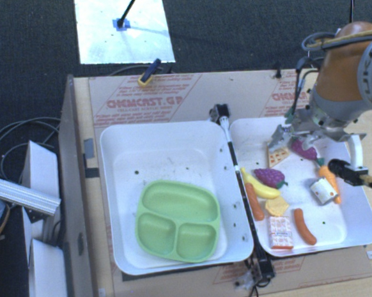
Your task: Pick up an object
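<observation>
The pincer (298, 134) hangs low over the back of the right bin (359, 227); I cannot tell if it is open or closed. Just under it lie a waffle piece (277, 156) and a purple toy (303, 148). Nearer the front, a yellow banana (259, 187) lies slanted beside purple grapes (269, 176). The board (169, 98) behind reads "CHEMCAST GP". The left bin (118, 182) holds a green tray (177, 221).

cam: one fixed view, sitting above the bench (169, 95) | facing: looking down at a slant | range: taking in both white bins (166, 140) whole, floor beyond | arm (346, 68) entering from right
</observation>
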Action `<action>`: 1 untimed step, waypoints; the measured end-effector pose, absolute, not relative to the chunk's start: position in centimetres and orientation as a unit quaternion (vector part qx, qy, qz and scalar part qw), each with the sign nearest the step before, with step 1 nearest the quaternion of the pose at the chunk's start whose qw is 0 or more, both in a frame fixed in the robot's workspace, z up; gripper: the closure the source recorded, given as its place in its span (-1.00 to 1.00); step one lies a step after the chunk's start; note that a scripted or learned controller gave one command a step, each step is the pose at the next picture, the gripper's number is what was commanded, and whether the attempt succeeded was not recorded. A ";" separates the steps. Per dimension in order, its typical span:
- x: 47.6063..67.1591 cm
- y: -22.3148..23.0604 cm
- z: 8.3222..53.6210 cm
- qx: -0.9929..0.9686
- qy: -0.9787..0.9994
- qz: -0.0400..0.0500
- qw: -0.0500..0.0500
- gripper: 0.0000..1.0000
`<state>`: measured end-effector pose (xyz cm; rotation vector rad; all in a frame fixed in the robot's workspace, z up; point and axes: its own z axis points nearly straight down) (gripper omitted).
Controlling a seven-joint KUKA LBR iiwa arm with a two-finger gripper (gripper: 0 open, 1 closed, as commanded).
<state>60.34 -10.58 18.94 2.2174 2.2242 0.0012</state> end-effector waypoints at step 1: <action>60.8 -11.6 8.4 0.707 0.707 0.000 0.001 -1.00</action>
